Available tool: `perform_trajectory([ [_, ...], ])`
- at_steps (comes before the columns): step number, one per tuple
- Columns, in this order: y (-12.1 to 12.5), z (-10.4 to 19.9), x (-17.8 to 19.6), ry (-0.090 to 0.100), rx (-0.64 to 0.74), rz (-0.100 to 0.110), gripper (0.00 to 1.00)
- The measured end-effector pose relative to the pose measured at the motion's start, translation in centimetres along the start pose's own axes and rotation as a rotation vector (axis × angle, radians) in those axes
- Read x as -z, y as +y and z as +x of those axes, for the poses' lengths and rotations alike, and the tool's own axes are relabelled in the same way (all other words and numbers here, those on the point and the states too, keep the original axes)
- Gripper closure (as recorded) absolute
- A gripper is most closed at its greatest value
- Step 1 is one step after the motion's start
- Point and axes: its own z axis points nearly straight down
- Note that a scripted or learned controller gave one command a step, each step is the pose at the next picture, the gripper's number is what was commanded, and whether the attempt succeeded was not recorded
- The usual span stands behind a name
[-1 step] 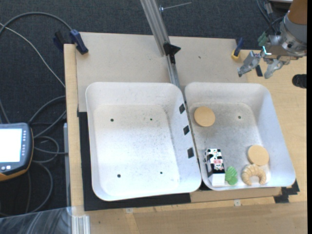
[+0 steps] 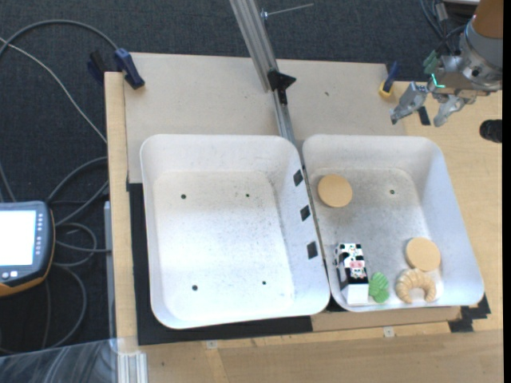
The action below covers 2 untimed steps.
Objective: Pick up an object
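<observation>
In the right bin (image 2: 447, 190) lie a round tan cookie (image 2: 334, 191), a second round tan cookie (image 2: 422, 254), a croissant-shaped pastry (image 2: 418, 286), a green toy (image 2: 378, 287) and a small black-and-white box (image 2: 351, 265) by a white block (image 2: 356, 294). My gripper (image 2: 425, 108) hangs high above the bench beyond the right bin's far right corner, apart from all of them. Its fingers (image 2: 404, 106) are spread open with nothing between them.
The left bin (image 2: 160, 166) sits beside the right one. A slanted metal post (image 2: 254, 34) rises from the divide between the bins. A blue clamp (image 2: 128, 66) grips the bench's far left edge, another clamp (image 2: 389, 82) the far right. A tablet (image 2: 22, 242) lies at far left.
</observation>
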Motion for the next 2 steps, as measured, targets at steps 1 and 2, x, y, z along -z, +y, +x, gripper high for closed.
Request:
perform_trajectory([
  [1,-0.5,0.7,-6.0,0.002,-0.001,0.005,0.0],
  [2,-0.6,0.8,-12.4,0.002,-0.001,0.006,0.0],
])
